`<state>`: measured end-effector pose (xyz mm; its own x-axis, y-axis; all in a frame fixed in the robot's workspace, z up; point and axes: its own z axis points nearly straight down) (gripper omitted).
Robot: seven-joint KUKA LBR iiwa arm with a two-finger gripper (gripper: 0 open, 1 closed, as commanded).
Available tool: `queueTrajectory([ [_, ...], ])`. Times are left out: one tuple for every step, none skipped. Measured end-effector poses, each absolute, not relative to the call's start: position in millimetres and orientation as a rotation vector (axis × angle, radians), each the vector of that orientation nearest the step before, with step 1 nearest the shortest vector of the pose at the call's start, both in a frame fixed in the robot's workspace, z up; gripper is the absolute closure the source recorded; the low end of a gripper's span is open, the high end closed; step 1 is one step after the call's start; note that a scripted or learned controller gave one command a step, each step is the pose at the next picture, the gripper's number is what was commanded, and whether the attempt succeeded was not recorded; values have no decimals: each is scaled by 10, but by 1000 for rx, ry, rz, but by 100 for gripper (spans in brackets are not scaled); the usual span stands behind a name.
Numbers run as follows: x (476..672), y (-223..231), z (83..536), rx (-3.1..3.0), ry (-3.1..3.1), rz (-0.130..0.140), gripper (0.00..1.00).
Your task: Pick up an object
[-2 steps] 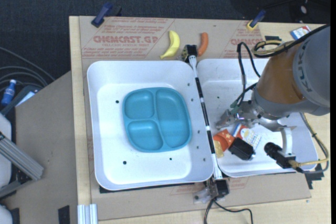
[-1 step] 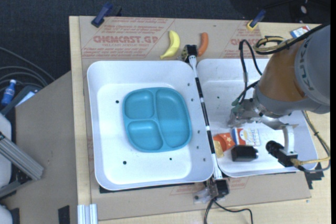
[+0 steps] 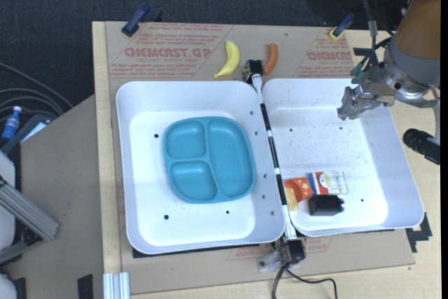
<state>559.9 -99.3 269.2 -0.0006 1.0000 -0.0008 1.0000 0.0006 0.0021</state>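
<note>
Camera view shows the likely targets, a small orange-and-white carton (image 3: pixel 316 185) and a black block (image 3: pixel 325 205) touching it, lying at the near edge of the right bin (image 3: pixel 392 171). Nothing is lifted yet, so the whole pick remains. The gripper (image 3: pixel 352 107) hangs over the bin's far side, well apart from both; whether its claw is wide or narrow I cannot tell. The carton's print is too small to read.
</note>
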Motion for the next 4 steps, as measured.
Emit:
queueTrajectory([
  [5595,-991,2685,2220,2222,0,0],
  [5171,-1000,1389,2224,2223,-3,0],
  [5527,-991,840,2222,2222,-1,0],
  [5531,-992,941,2221,2221,0,100],
])
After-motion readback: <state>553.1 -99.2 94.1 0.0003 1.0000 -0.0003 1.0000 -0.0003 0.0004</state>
